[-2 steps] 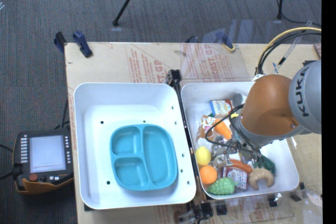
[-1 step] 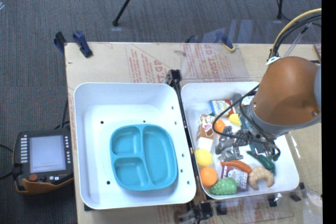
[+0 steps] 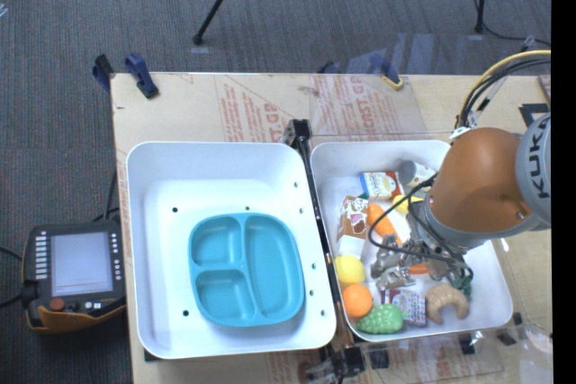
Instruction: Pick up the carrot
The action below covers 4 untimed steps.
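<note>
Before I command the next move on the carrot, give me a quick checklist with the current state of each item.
1. Carrot located: cannot tell. An orange piece lies under the arm in the right bin, mostly covered.
2. Tool over the right bin: ok.
3. Anything held in the tool: cannot tell; cables and wrist hide it.
4. Clutter near the tool: not ok. Lemon, orange, grapes and croissant crowd it.
5. Blue tray sits in the left bin, away from the arm: ok.
</note>
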{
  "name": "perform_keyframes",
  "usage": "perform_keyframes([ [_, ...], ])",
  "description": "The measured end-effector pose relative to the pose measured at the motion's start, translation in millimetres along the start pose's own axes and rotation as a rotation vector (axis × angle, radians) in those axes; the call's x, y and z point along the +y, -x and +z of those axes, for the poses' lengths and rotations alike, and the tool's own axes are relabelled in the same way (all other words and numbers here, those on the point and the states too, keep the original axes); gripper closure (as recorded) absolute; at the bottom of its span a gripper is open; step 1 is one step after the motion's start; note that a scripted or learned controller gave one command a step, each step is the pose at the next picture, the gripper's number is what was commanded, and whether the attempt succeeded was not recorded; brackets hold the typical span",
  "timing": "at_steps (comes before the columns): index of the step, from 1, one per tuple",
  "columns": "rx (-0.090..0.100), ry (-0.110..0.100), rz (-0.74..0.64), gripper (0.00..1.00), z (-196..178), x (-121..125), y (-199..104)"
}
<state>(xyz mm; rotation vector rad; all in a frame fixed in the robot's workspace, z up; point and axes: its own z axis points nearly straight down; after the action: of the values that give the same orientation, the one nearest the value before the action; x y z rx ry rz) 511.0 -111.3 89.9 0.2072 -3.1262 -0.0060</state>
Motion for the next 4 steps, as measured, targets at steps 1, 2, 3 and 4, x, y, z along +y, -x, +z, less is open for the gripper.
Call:
perform_keyframes([
  [1,-0.006,-0.001,-0.014,1.0,3.9,33.3,-11.4],
  [2,-0.011,-0.002,0.048,1.0,2.0,16.4,44.1],
  [3,-0.008,-0.005,0.245,1.0,2.6,25.4,27.4],
  [4,-0.009,-0.005,0.242,1.0,-7.1,25.9,28.4],
])
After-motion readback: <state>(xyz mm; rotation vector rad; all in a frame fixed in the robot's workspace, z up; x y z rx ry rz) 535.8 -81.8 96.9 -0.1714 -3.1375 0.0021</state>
